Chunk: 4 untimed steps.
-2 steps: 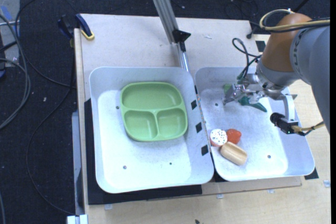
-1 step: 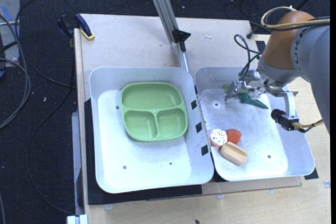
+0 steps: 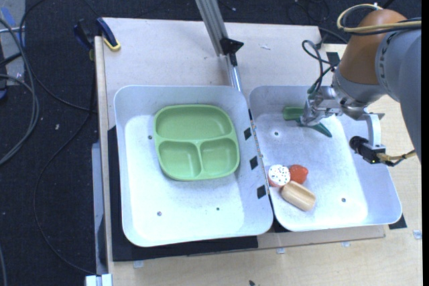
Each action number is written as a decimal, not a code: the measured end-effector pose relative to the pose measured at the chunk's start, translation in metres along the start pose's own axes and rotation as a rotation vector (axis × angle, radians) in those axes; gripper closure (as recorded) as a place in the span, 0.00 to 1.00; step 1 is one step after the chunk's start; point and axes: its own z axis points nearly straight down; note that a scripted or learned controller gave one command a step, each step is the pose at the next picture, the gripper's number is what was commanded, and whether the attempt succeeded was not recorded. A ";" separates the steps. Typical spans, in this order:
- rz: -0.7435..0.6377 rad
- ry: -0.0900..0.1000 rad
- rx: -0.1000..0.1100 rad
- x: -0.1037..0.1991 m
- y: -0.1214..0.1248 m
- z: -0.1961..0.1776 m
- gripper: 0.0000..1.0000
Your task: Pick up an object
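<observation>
Camera view: gripper (image 3: pixel 312 118) down on the flat green plastic piece (image 3: pixel 293 113), finger state unclear, so lift slowly, straight up.

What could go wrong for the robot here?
1. The pincer is low over a green thing near the back wall of the right bin. It might bump that wall or just push the thing away.
2. The bread roll, red piece and white spotted piece lie bunched together, so grabbing one later may knock the others.
</observation>
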 end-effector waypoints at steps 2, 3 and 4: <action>-0.004 0.021 0.029 0.000 0.012 -0.107 1.00; -0.004 0.021 0.031 -0.001 0.015 -0.160 1.00; -0.007 0.024 0.037 0.045 0.011 -0.162 1.00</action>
